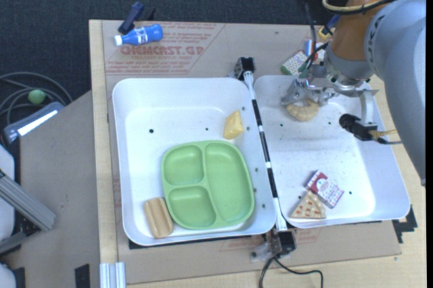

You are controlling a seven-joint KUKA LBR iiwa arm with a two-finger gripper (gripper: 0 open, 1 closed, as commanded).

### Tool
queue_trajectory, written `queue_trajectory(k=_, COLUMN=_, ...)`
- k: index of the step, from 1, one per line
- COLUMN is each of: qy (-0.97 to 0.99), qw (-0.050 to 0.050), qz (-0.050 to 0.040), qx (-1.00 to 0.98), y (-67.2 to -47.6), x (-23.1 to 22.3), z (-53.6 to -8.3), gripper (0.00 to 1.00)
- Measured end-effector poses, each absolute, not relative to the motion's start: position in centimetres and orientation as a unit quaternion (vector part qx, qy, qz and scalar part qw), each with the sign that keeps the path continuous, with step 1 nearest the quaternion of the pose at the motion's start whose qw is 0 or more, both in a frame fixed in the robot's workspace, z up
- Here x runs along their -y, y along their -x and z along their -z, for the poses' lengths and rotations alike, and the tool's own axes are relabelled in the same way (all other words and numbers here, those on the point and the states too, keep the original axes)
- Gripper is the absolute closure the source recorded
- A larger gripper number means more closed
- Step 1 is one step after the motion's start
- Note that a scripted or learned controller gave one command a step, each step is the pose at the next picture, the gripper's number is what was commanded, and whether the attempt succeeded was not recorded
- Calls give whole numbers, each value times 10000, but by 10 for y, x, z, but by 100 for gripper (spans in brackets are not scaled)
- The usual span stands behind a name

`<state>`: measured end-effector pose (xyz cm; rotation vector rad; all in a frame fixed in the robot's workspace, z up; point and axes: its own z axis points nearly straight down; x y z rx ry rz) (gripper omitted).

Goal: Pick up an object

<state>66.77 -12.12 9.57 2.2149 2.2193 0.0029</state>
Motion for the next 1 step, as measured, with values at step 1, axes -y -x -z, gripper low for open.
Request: queue_trajectory(k=1, qy=-7065, qw=3, qz=-10, qx=-7078, y=-626, x=68, z=-186, gripper=100)
